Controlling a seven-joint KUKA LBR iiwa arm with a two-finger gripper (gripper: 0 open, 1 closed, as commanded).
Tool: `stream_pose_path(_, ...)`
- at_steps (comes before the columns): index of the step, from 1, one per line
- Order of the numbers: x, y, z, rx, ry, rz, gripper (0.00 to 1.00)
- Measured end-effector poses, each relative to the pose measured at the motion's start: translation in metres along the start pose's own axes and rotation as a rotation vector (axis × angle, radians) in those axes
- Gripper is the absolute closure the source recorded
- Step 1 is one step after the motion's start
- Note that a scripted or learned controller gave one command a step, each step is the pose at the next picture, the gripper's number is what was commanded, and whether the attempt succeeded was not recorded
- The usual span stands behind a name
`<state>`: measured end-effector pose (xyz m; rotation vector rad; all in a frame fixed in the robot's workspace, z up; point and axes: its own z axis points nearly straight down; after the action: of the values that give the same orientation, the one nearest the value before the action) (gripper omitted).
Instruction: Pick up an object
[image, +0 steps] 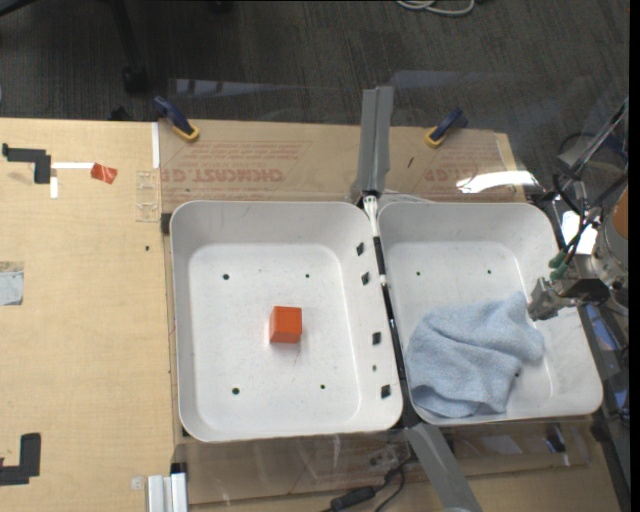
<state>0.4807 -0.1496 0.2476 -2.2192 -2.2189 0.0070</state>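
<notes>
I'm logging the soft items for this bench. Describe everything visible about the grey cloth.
The grey cloth is a pale blue-grey towel, soft and terry-like, crumpled into folds. It lies in the right bin, in its near-right part, reaching toward the front wall. The gripper sits at its upper right corner.

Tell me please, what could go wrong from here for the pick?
The gripper sits at the upper right edge of the grey cloth in the right bin. Soft cloth may slip out or lift only partly, dragging over the bin wall. The orange block lies far away in the left bin, so it is no quick fallback.
</notes>
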Motion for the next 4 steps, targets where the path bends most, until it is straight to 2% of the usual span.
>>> stream_pose_path(1, 0.048, 0.008, 0.154, -0.010, 0.000, 0.087, 1.00)
stream_pose_path(2, 0.156, -0.003, 0.057, -0.002, 0.000, 0.441, 1.00)
stream_pose_path(3, 0.051, -0.002, 0.153, -0.009, 0.000, 0.215, 1.00)
stream_pose_path(4, 0.106, 0.022, 0.057, -0.002, 0.000, 0.574, 1.00)
